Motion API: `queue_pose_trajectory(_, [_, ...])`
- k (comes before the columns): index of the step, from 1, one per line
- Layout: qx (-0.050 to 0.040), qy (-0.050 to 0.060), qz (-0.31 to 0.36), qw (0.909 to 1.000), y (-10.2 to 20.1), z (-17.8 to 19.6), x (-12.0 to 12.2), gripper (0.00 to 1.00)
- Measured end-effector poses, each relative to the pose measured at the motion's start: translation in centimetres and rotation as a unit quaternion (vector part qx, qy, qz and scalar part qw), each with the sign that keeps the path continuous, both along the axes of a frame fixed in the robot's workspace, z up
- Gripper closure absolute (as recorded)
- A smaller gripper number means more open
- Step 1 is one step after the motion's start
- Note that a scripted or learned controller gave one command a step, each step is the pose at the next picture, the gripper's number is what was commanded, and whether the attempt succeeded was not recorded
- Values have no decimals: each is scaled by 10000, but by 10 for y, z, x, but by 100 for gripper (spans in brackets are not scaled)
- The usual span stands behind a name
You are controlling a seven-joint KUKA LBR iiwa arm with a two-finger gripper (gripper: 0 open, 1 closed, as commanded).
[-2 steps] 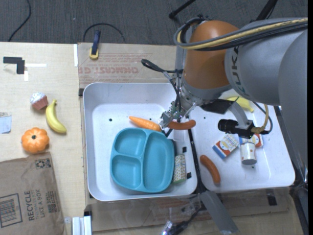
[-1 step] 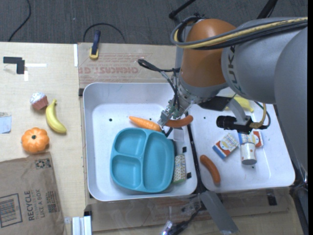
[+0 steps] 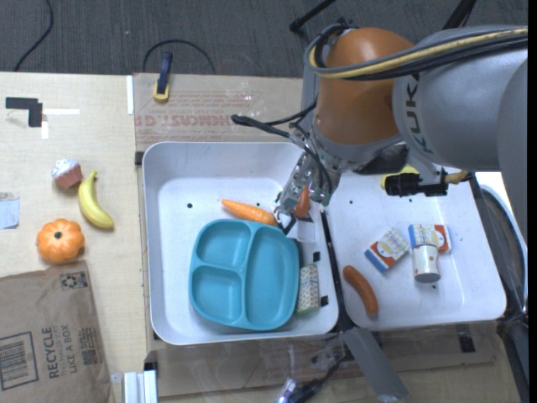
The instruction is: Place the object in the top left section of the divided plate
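The gripper (image 3: 295,204) hangs low over the far right part of the left bin (image 3: 168,250), near the wall shared with the right bin (image 3: 478,300). How wide its pincer stands I cannot tell (the wrist hides most of it). A carrot (image 3: 247,212) lies on the bin floor, touching the far edge of the blue divided plate (image 3: 245,277), just beside the gripper. A sponge (image 3: 309,288) rests against the plate's right side. In the right bin lie a sausage (image 3: 361,290), a small carton (image 3: 388,250) and a can (image 3: 426,263).
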State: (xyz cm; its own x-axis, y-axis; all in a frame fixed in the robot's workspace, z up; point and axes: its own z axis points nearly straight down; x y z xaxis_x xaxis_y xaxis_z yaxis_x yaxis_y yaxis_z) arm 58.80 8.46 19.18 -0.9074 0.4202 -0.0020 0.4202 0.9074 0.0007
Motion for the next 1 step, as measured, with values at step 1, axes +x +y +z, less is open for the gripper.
queue_pose_trajectory(1, [-1, -10, 651, 9979, -11, 8, 15, 100])
